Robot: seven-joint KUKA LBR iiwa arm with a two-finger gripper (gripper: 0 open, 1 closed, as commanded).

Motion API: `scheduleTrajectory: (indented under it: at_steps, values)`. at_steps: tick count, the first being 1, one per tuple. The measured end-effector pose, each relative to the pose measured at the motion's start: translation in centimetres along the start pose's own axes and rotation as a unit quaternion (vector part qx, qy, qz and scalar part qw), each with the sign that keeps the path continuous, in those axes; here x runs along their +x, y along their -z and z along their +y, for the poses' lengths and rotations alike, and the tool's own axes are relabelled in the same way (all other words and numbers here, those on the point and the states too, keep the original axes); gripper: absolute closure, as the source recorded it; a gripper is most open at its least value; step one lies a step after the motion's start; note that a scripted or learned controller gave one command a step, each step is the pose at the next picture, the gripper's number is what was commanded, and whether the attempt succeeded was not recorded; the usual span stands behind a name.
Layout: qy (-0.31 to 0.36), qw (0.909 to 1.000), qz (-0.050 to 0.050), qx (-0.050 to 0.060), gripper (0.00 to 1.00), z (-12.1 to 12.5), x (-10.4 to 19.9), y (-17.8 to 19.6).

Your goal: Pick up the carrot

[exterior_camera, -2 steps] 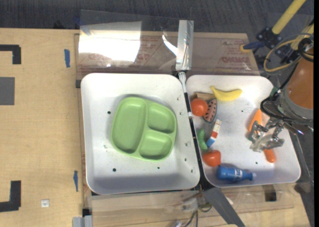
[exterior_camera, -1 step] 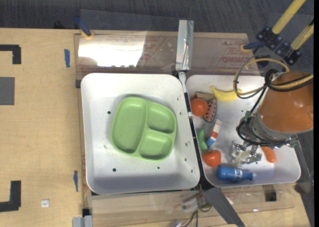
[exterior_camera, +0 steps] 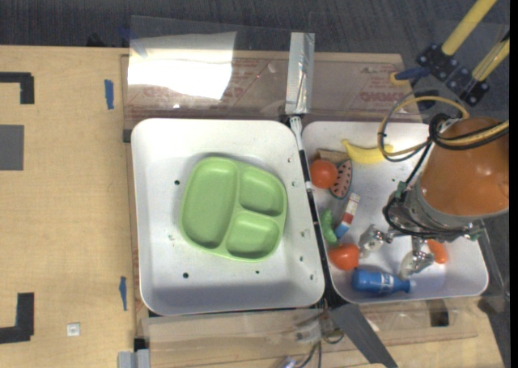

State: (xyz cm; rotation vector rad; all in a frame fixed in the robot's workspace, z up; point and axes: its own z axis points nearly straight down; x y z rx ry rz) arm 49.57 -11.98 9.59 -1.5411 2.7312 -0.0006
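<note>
A grey robot arm with an orange band reaches down into the right bin (exterior_camera: pixel 473 281). Its fingers (exterior_camera: pixel 396 249) are spread wide and hold nothing. The carrot (exterior_camera: pixel 438 252), a small orange piece partly hidden by the arm, lies just beside the far finger, outside the gap. A blue bottle (exterior_camera: pixel 379 281) sits just below the fingers, an orange ball (exterior_camera: pixel 344 256) just to their other side. Closing here would likely catch nothing, or nudge the carrot away against the bin wall.
</note>
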Motion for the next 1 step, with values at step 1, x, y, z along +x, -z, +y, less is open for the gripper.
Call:
scheduleTrajectory:
  at_steps: [1]
  values:
    - [0.012,0.9999,0.0,0.001,0.0,-11.06,-0.37,-0.24]
